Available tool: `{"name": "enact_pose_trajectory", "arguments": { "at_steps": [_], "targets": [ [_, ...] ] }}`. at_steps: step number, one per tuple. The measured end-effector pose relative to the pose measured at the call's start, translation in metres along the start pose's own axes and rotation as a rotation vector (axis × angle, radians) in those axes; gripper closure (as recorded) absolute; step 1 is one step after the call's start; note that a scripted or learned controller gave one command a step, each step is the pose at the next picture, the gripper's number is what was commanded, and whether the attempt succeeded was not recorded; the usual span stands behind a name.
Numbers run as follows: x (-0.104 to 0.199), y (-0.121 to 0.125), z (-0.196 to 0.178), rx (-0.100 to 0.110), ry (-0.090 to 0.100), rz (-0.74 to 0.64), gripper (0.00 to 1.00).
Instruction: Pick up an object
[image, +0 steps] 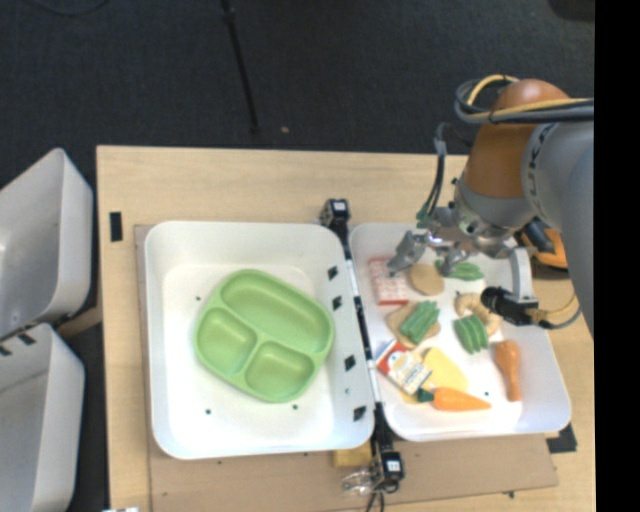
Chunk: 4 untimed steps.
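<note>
here, gripper (437, 250) hovers just above tan piece (427, 279)

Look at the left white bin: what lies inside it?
Inside the left bin lies one green divided plate with three compartments, nothing showing in them. The bin floor beneath the plate is covered and cannot be checked.

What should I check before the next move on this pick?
1. Gripper is over the right bin: ok.
2. An object sits between its fingers: cannot tell.
3. Targets close by, the tan round piece just below it: ok.
4. Pile is tight, green pieces touching neighbours: not ok for a clean single pick.
5. Green divided plate in the left bin, out of the way: ok.
</note>
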<state>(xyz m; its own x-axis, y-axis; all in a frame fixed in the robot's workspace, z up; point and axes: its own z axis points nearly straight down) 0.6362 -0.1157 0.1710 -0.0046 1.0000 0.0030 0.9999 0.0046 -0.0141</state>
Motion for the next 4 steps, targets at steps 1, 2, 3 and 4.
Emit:
{"name": "enact_pose_trajectory", "arguments": {
  "at_steps": [1,2,3,4],
  "targets": [
    [0.006,-0.058,0.075,-0.004,-0.002,0.006,0.0],
    [0.079,-0.099,-0.032,-0.016,-0.001,-0.003,0.0],
    [0.06,-0.143,-0.025,-0.008,-0.004,0.007,0.0],
    [0.061,-0.141,-0.025,-0.012,-0.003,0.009,0.0]
  ]
}}
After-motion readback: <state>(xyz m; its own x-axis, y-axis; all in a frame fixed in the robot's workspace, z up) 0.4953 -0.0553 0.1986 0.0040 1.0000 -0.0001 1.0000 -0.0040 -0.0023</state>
